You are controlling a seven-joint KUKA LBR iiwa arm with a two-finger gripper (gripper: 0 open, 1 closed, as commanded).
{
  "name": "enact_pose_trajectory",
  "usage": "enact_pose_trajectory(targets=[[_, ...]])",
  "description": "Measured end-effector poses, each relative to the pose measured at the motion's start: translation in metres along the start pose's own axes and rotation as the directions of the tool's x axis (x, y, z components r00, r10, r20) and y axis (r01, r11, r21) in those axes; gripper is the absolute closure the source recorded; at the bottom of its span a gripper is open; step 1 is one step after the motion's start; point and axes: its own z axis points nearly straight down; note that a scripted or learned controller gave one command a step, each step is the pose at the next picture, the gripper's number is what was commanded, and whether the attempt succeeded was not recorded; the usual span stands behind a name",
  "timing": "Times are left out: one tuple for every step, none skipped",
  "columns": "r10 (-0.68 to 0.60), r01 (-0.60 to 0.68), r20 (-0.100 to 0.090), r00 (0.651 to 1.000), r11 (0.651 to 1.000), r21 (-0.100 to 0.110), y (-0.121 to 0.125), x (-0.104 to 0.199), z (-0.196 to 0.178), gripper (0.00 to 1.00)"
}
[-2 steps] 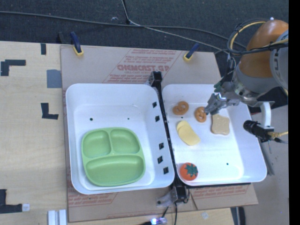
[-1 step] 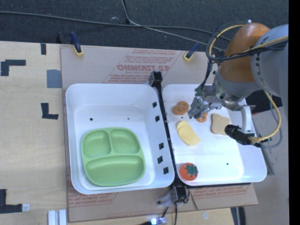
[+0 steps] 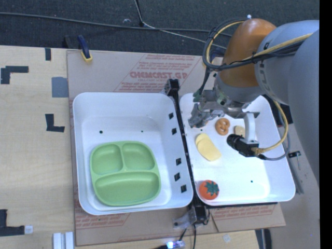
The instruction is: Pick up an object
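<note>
The arm reaches over the right bin [image 3: 280, 191], its gripper [image 3: 198, 117] low at the bin's ten o'clock corner, close to the divider between the bins; whether the claw is released or clenched cannot be told. A pale yellow block [image 3: 207, 147] lies just at the gripper's five o'clock. A small orange pretzel-like piece [image 3: 222, 126] sits at its three o'clock, with a small tan piece [image 3: 238, 130] just beyond. A red tomato with a green top [image 3: 209, 189] rests at the bin's seven o'clock corner, well apart. The left bin [image 3: 83, 108] holds a green divided plate [image 3: 124, 173].
</note>
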Motion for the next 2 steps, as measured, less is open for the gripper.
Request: enact_pose_trajectory(targets=[[0.002, -0.002, 0.001, 1.000, 1.000, 0.001, -0.002, 0.051, 0.009, 1.00], [0.000, 0.000, 0.000, 1.000, 1.000, 0.001, -0.012, 0.111, -0.002, 1.00]])
